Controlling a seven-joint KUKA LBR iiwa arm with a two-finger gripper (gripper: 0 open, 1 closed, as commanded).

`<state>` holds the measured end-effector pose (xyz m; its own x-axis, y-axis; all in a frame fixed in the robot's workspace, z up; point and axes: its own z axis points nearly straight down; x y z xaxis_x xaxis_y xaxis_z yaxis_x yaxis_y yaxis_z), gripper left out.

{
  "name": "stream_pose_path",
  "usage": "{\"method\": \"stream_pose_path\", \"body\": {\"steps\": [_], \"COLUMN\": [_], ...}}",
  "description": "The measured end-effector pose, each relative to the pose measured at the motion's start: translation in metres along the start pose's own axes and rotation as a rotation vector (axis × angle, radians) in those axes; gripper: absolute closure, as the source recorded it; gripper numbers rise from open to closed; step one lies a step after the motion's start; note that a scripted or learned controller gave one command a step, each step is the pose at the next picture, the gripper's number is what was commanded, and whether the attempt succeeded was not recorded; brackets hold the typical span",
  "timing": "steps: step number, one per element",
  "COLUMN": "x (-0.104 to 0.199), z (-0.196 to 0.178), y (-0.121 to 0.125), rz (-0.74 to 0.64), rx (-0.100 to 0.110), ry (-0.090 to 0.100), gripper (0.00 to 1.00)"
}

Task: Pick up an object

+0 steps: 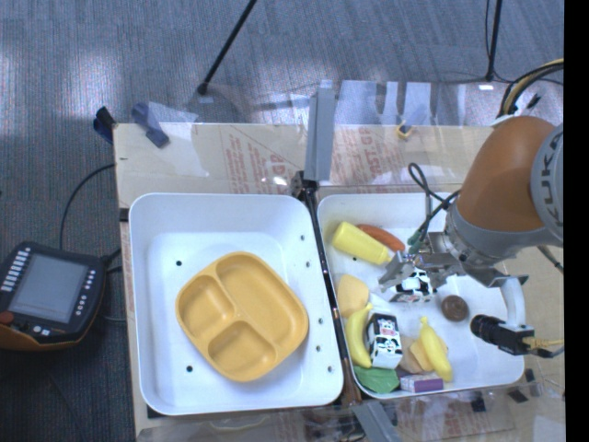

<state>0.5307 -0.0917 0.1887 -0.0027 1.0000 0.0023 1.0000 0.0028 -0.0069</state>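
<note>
Camera view, near edge first: right bin [512, 368] holds a loose heap of toy food. At its near wall, a purple block [421, 385] and a green piece [379, 380], dumped flat. Just behind them, a small cow-print carton [384, 338] stands between a banana [355, 335] and a second yellow piece [434, 349], all touching or nearly so; the clutter looks random, which likely suits grasp trials. A brown round item [454, 307] sits apart, toward the right.

Left bin [152, 238] carries a yellow divided plate [241, 314], flat, sections up, well apart from the heap, probably a drop spot.

Mid bin: gripper [411, 274] hangs low over a black-and-white cow toy [414, 288], the likely pick target, just beside a pale yellow lump [352, 294]. Metal fingers look spread on either side of the toy's top, but contact is too small to resolve; I can't tell how wide it is or whether it has hold of anything. Low, near-vertical approach fits a top grasp in crowded contents.

Farther back: a yellow bottle [362, 243] lies tilted with an orange carrot-like piece [382, 237] behind it, touching. The arm [506, 191] enters from the right, its orange band above the wrist.

Judgement: grasp step underway, lift not yet done; neighbours near the toy could snag.
</note>
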Motion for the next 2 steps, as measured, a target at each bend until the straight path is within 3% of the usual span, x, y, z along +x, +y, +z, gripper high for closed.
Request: {"method": "stream_pose_path", "body": {"steps": [1,2], "x": [-0.018,-0.022], "z": [0.103,0.103], "y": [0.062,-0.056], "rz": [-0.014,-0.064], "rx": [-0.003,-0.002], "ry": [-0.001,-0.001], "gripper": [0.00,0.00]}}
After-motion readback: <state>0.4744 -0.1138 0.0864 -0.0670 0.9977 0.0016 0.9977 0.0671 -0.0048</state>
